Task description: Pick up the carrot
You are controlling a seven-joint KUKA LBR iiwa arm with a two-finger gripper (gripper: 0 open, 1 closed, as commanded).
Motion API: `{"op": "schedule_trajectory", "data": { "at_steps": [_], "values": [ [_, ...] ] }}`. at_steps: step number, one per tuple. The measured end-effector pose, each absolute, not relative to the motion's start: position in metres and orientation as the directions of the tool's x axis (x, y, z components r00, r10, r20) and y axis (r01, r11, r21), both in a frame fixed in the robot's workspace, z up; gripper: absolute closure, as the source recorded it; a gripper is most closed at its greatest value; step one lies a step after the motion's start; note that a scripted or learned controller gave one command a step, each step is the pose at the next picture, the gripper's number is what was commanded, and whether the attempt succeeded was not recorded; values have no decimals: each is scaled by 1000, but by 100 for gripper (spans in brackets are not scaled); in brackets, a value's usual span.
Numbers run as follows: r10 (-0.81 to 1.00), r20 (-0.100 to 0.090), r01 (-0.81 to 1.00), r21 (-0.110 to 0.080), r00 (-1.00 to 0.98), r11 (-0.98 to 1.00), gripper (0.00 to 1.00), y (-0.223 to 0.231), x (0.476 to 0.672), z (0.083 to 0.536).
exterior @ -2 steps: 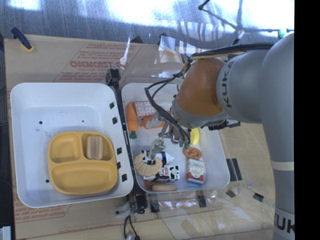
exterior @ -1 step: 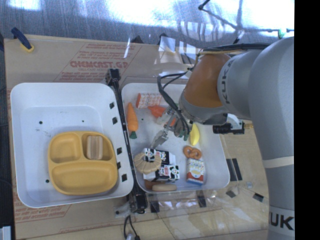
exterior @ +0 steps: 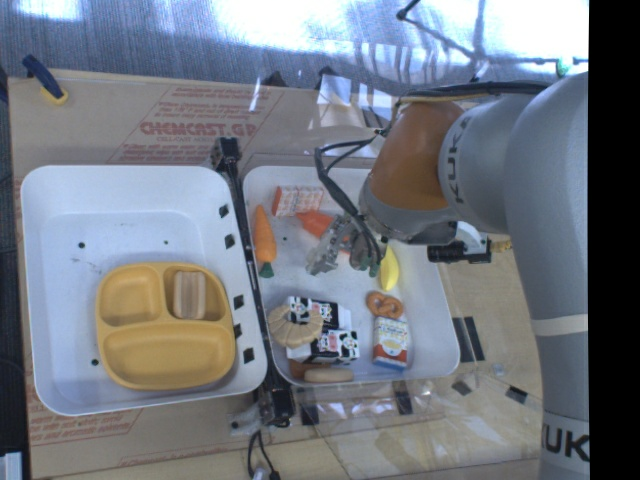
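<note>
Carrot (exterior: 264,238): centre frame, left side of right bin (exterior: 440,318), lying free; gripper (exterior: 330,253): just right of carrot, fingers spread, pinching nothing.

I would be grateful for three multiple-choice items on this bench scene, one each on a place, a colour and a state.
1. Where does the carrot lie?
A. on the yellow tray
B. in the right bin, by its left wall
C. on the cardboard outside the bins

2. What colour is the divided tray in the left bin?
A. yellow
B. blue
C. red

3. How does the carrot stand to the hand?
A. clamped between its fingers
B. lying apart from it, to its left
C. hanging beneath it

Key: 1 B, it lies along the right bin's left wall; 2 A, the tray is plainly yellow; 3 B, bare white floor separates them.
</note>
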State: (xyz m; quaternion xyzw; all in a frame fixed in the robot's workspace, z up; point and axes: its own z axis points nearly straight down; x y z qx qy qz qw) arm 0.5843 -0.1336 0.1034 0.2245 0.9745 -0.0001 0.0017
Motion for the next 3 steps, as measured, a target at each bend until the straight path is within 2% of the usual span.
{"op": "schedule_trajectory", "data": {
  "at_steps": [1, 2, 3],
  "values": [
    [491, -11, 491, 8, -871, 871, 100, -60, 623, 198],
    [496, -2, 496, 0, -868, 868, 0, -64, 620, 193],
    [767, 2, 767, -3, -642, 642, 0, -108, 608, 90]
  ]
}}
